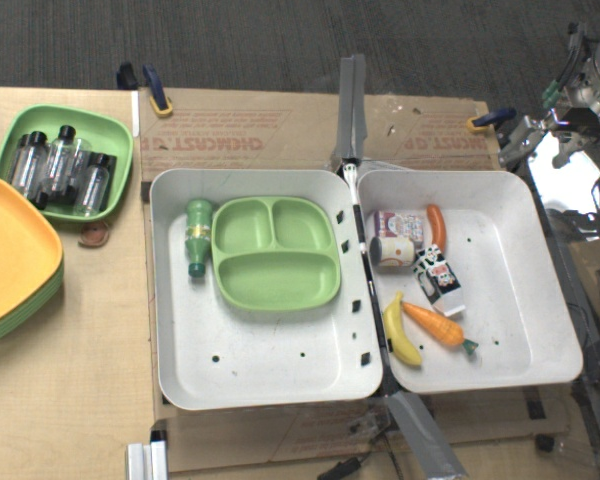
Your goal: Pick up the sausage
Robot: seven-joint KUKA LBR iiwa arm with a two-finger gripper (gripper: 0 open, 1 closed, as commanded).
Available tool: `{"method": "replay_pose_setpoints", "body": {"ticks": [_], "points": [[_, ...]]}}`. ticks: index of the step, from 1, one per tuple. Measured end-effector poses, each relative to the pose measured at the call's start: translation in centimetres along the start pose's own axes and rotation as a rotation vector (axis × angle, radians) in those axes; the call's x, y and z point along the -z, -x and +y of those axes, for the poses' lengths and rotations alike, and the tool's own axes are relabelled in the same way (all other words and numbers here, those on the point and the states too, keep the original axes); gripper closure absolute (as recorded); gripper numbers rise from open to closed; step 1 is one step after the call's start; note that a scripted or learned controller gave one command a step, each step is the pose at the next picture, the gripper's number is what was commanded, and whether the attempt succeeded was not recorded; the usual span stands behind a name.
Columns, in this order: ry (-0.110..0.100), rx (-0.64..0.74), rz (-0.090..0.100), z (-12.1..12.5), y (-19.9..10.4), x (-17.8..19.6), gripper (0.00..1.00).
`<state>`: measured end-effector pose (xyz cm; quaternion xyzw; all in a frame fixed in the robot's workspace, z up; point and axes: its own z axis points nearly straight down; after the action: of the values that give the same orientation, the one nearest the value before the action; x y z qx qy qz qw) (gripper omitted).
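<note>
The sausage (437, 227) is a short orange-red link lying lengthwise near the back of the right bin (520, 298). It rests against the right side of a pink-labelled pack (400, 225). A small black-and-white carton (440, 275) lies just in front of it.
The right bin also holds a tipped can (390, 252), a carrot (435, 325) and a banana (401, 334). A green divided plate (276, 252) and a green bottle (198, 236) lie in the left bin (260, 368). On the bench at left are a green tray of bottles (64, 164) and stacked plates (15, 263).
</note>
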<state>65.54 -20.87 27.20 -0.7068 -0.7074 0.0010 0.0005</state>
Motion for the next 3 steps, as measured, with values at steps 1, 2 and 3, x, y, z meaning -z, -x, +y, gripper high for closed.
{"method": "replay_pose_setpoints", "body": {"ticks": [1, 2, 3], "points": [[-0.001, -0.174, 0.0, -4.6, -4.0, -10.2, 0.0], [0.01, 0.022, -0.002, -1.0, -7.5, -17.4, 0.0], [0.013, 0.066, -0.005, 0.7, -9.5, -17.4, 0.0]]}}
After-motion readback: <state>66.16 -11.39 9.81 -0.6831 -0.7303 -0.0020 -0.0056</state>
